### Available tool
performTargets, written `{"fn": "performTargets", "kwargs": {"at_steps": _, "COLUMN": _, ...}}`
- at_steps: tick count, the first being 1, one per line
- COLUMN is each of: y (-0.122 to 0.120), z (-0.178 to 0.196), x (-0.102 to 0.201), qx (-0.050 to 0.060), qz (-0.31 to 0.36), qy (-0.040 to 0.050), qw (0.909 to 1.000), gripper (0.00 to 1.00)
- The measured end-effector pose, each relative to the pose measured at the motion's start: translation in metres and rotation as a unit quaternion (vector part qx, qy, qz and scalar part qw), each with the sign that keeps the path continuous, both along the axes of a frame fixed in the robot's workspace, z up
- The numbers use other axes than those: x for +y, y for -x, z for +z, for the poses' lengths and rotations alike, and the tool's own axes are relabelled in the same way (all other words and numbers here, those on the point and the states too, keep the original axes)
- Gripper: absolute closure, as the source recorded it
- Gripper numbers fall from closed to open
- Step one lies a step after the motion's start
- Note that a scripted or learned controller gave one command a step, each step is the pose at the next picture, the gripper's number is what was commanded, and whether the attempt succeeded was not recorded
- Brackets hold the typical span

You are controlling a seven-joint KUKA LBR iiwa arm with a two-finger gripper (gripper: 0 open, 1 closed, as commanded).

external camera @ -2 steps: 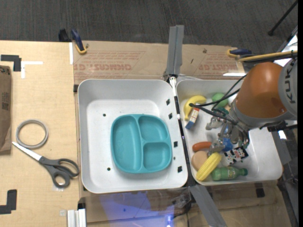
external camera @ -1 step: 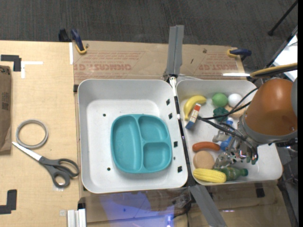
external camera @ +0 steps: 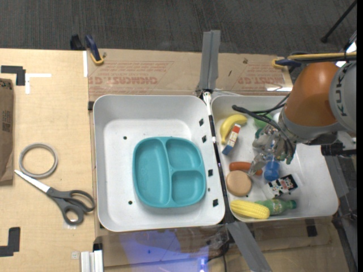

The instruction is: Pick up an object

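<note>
Several toys, banana and corn included, crowd the end effector.

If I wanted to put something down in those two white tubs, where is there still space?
The left bin has bare floor all round the teal divided plate, widest along its top edge. The right bin is crowded: banana, corn, brown ball and more sit under the gripper. Only its right side looks free.
</note>
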State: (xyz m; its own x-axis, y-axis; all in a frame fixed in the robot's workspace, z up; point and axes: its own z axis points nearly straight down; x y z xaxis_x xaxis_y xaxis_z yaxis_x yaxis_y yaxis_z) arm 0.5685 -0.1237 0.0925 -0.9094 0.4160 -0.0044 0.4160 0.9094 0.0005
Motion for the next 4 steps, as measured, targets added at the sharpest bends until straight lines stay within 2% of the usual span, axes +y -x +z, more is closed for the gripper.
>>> {"fn": "performTargets", "kwargs": {"at_steps": 1, "y": -0.001, "z": 0.010, "x": 0.000, "qx": -0.002, "qz": 0.001, "qy": 0.0009, "qw": 1.0000, "gripper": 1.00}}
{"fn": "performTargets", "kwargs": {"at_steps": 2, "y": 0.091, "z": -0.001, "x": 0.024, "qx": 0.002, "qz": 0.071, "qy": -0.0006, "qw": 0.9975, "gripper": 1.00}}
{"fn": "performTargets", "kwargs": {"at_steps": 3, "y": 0.089, "z": 0.000, "x": 0.023, "qx": -0.001, "qz": 0.071, "qy": 0.0004, "qw": 0.9975, "gripper": 0.00}}
{"fn": "performTargets", "kwargs": {"at_steps": 4, "y": 0.005, "z": 0.000, "x": -0.008, "qx": 0.000, "qz": 0.049, "qy": 0.0000, "qw": 0.9988, "gripper": 0.00}}
